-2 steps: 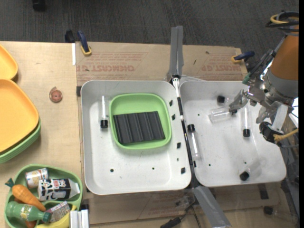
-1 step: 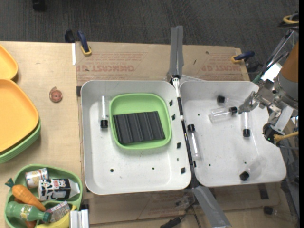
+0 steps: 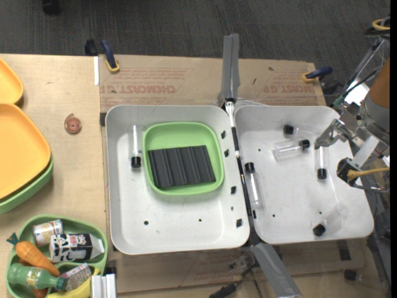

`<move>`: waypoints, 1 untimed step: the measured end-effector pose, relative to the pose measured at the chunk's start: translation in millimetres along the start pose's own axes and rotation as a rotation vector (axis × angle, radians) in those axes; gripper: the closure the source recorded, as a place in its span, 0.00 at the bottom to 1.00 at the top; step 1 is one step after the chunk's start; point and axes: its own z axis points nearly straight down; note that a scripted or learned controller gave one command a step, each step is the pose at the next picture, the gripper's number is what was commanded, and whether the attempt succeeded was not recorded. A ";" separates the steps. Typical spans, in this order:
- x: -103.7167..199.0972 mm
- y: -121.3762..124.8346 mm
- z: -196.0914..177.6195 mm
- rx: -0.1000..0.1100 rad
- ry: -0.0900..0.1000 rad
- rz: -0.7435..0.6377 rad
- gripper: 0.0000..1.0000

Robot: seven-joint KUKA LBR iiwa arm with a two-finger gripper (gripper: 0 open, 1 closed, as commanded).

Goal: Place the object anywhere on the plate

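Green plate (image 3: 183, 135) in left bin (image 3: 124, 222) carries a dark ribbed slab (image 3: 180, 166). Clear vials w/ black caps lie in right bin (image 3: 273, 228), hard to make out vs white. Gripper (image 3: 332, 135) at right bin's right edge, partly cut off; can't tell its state

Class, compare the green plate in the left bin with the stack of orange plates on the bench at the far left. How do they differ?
The green plate lies in the left bin and carries a dark ribbed slab; the orange plates lie on the wooden bench with bare tops. The green plate is single; the orange plates are stacked and cut off by the picture's edge. Both have rounded corners.
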 end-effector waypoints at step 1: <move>-5.9 -6.5 1.1 0.002 0.000 0.057 0.00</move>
